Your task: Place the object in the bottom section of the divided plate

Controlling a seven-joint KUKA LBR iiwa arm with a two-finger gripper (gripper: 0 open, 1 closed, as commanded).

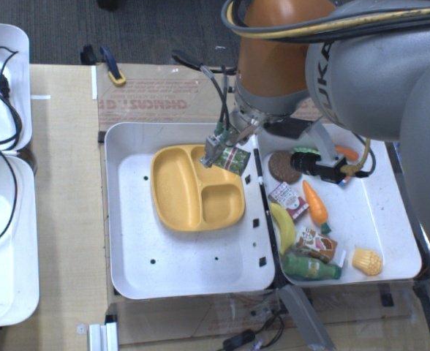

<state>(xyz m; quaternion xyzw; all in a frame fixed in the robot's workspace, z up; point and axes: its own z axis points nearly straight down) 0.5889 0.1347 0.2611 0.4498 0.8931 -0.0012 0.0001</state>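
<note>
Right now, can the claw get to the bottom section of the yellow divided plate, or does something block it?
Probably yes. The claw hangs at the upper right rim of the yellow divided plate, with a small green packet at it, and nothing lies in the bottom section.

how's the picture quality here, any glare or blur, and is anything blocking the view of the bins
Camera view: lighting is even, with soft shadows and no harsh glare on the white bins. The yellow divided plate and toy food such as the carrot and corn look sharp. The arm sits close to the lens, looks slightly soft, and hides the right bin's upper part.
</note>
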